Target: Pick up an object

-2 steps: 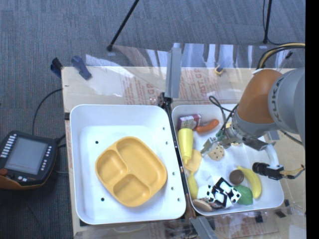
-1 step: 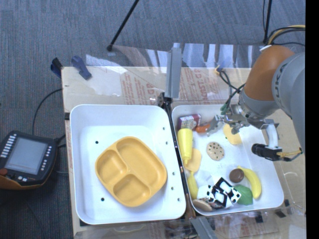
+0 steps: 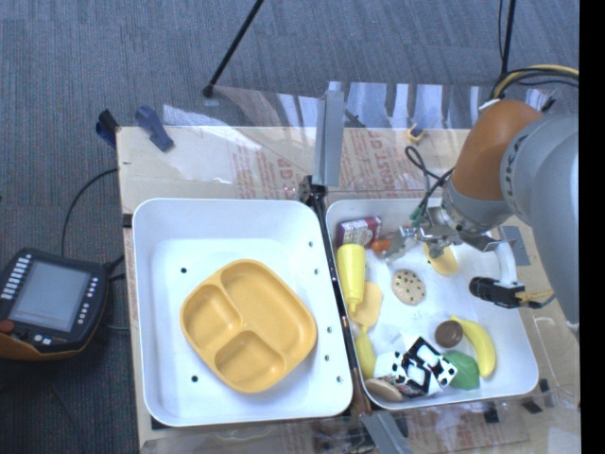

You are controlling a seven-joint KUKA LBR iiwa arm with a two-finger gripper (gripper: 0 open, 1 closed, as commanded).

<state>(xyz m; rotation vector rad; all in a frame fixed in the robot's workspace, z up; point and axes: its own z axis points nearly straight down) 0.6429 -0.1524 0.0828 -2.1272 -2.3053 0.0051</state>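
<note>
My gripper (image 3: 419, 237) hangs low over the back of the right bin (image 3: 526, 348), under the orange band of the arm (image 3: 493, 149). It is just above a small orange piece (image 3: 380, 247), beside a maroon box (image 3: 357, 230). A pale yellow piece (image 3: 443, 262) lies right under the wrist. Below the gripper lie a speckled cookie (image 3: 408, 287), an upright-lying yellow bottle (image 3: 351, 270) and a yellow slice (image 3: 370, 305). Nearer the front are a banana (image 3: 481, 344), a brown round piece (image 3: 448, 333), a green piece (image 3: 463, 370) and a black-and-white object (image 3: 423, 366).
The left bin (image 3: 170, 244) holds a yellow divided plate (image 3: 248, 324). A metal post (image 3: 328, 145) rises at the back between the bins. A teach pendant (image 3: 47, 301) lies on the floor at the left.
</note>
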